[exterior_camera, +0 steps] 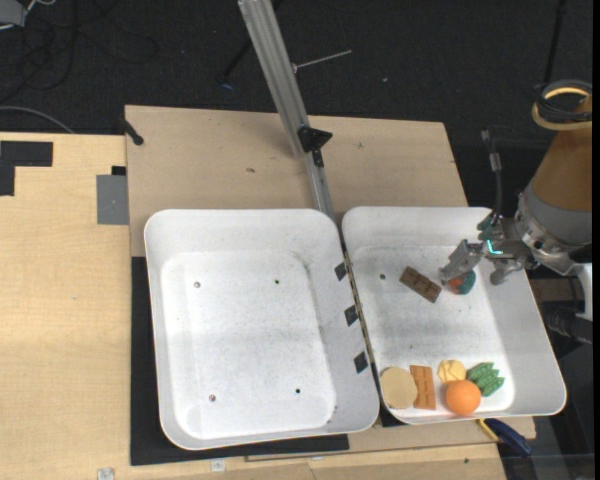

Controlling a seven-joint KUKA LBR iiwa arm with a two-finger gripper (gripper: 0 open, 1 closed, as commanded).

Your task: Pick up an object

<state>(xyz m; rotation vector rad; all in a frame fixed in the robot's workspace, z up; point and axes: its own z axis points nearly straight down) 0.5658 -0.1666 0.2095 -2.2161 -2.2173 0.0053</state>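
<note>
I'm seeing the gripper (pixel 480 265) hovering in the right bin (pixel 525 320), its fingers spreading over a small reddish-teal object (pixel 463 282).

Grey arm with orange band reaches in from right, wrist angled down-left. Gripper (pixel 480 265) low, fingers spread apart.

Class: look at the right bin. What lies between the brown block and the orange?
Bare white bin floor lies between the brown block and the orange, per the camera view.

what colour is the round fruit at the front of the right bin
Orange. The fruit shows best in the camera view, near the right bin's front edge.
</note>
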